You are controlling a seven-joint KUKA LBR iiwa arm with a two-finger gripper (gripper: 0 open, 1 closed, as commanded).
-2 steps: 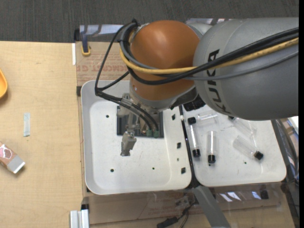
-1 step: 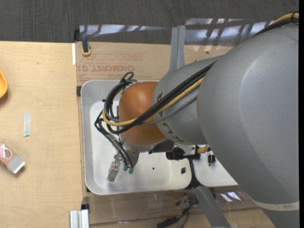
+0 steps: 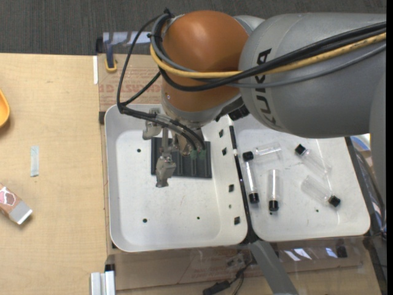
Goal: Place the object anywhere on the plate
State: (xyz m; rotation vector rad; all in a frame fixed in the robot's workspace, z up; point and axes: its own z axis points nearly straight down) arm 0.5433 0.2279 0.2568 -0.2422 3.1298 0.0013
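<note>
A dark rectangular plate (image 3: 195, 162) lies flat in the left bin (image 3: 132, 226), toward its back. My gripper (image 3: 164, 168) hangs over the plate's left edge, below the orange wrist band (image 3: 202, 48). The wrist and cables cover the upper part of the plate. I see no object clearly in the gripper. Several clear tubes with black caps lie in the right bin (image 3: 307, 226), among them one tube (image 3: 250, 177) along the left wall and another tube (image 3: 272, 192) beside it.
The grey arm covers the back of both bins. Small black clips (image 3: 233, 188) sit along the ridge between the bins. On the wooden bench to the left lie a small grey strip (image 3: 34, 161) and a red-and-white packet (image 3: 13, 205).
</note>
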